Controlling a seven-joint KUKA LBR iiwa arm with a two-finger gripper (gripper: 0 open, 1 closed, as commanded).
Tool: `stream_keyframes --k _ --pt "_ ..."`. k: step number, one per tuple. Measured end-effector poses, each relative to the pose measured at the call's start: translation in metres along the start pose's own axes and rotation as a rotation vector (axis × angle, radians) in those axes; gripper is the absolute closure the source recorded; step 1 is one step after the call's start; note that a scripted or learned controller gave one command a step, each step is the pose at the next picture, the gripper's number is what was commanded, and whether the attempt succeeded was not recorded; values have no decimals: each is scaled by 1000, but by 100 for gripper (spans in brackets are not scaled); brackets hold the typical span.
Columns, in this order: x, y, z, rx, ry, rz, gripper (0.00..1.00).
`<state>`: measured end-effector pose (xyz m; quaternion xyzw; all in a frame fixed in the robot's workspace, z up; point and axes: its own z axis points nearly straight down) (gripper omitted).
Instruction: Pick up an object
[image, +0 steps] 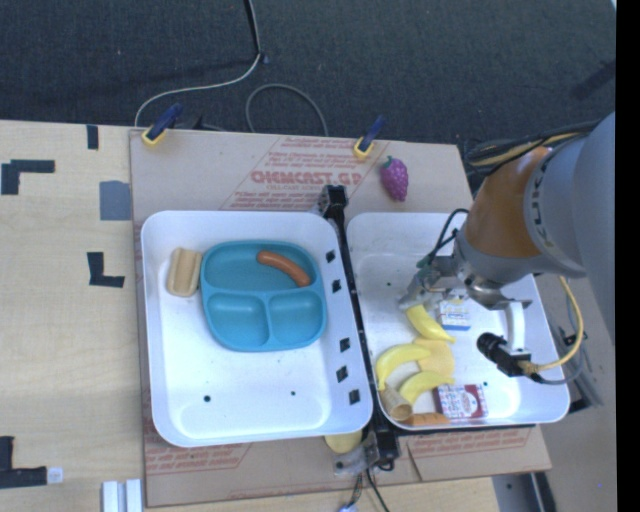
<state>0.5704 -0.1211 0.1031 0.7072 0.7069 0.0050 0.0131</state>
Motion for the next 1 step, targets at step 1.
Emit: stream_keyframes --k 1 --pt "59 5 -87 19 13 -7 100"
